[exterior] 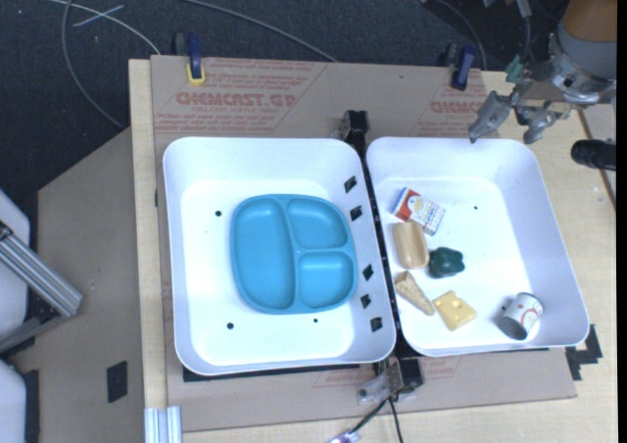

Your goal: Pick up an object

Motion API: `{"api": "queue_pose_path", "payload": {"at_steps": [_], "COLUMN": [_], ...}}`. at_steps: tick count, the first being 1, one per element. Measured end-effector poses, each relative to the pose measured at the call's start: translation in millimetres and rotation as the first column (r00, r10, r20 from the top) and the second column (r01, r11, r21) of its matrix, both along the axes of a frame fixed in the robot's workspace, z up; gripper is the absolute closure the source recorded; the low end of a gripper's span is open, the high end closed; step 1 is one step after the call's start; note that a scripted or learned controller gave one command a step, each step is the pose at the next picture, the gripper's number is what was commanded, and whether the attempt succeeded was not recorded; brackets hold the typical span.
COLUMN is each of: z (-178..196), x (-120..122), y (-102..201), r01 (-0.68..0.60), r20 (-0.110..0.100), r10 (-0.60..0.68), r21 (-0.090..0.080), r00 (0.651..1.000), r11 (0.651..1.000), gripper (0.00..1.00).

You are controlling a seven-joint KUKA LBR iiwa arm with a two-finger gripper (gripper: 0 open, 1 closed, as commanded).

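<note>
A: Gripper (pixel 510 121) hangs just outside the far right corner of the right bin (pixel 549 235), above the bench. Its two fingers are spread, nothing between them.

B: And the pickable things?

A: All in the right bin, bunched toward its left wall and near edge. From the gripper they lie toward the bin's near left. The closest is the red-and-white packet (pixel 418 209), by the far end of the left wall.

B: The rest?

A: Just nearer than the packet, a tan bread-like piece (pixel 410 244), long axis along the left wall. Beside it, a dark green lump (pixel 446 262). Nearer still, a tan wedge (pixel 413 293) lying at a slant, and a yellow cheese block (pixel 455 310) close beside it. A small white-and-red cup (pixel 518 315) lies tipped in the near right corner, well apart from the others.

B: Obstructions?

A: The bin's far rim sits between gripper and packet; probably cleared by height. The cluster is tight, so neighbours may be nudged. The blue divided plate (pixel 293 252) occupies the left bin (pixel 196 235), out of the way.
</note>
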State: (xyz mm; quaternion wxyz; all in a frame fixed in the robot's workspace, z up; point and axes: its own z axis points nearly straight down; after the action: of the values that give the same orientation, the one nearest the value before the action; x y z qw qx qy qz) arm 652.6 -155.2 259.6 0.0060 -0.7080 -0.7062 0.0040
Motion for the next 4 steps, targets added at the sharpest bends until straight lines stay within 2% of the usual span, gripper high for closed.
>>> {"api": "queue_pose_path", "payload": {"at_steps": [1,2,4], "z": [8.2,-39.1,-124.3], "x": [2.3,2.8,-2.8], "y": [0.5,-8.1,-4.0], "r01": [-0.003,-0.002,-0.003], "r20": [0.014,0.008,0.008], "r10": [0.003,0.002,0.003], "r21": [-0.002,-0.002,-0.001], "r00": [1.000,1.000,1.000], "r11": [1.000,1.000,1.000], "gripper": [0.00,0.00,0.00]}}
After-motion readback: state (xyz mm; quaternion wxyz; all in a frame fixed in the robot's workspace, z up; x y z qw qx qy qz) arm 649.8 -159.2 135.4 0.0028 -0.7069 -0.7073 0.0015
